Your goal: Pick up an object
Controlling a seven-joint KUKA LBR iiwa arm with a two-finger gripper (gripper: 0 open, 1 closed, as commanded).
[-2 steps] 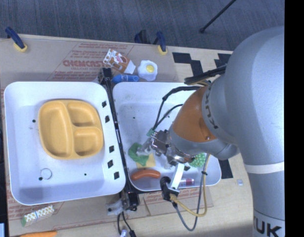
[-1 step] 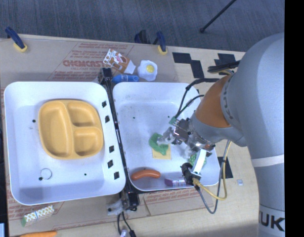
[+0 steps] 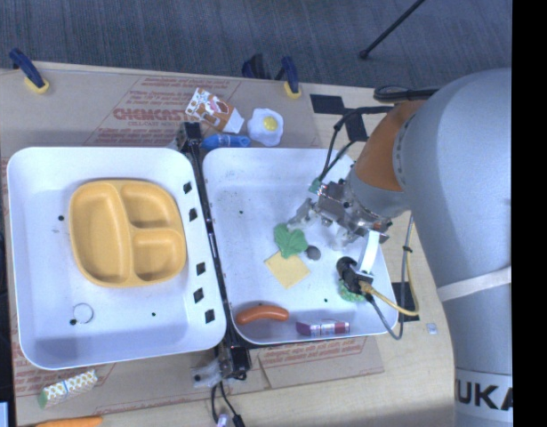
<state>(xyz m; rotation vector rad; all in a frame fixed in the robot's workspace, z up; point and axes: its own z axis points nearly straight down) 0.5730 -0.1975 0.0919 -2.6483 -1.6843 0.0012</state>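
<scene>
Approach step: gripper (image 3: 301, 223) hangs just above green toy (image 3: 290, 240), at 3 o'clock of centre in right bin (image 3: 221, 238); jaw state unreadable, possibly spread; next, descend squarely and clamp.

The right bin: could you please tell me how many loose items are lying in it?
4: a green leafy piece mid-bin, a yellow slice just below it, a sausage at the front wall, a small tube beside it. The arm may hide more.
</scene>
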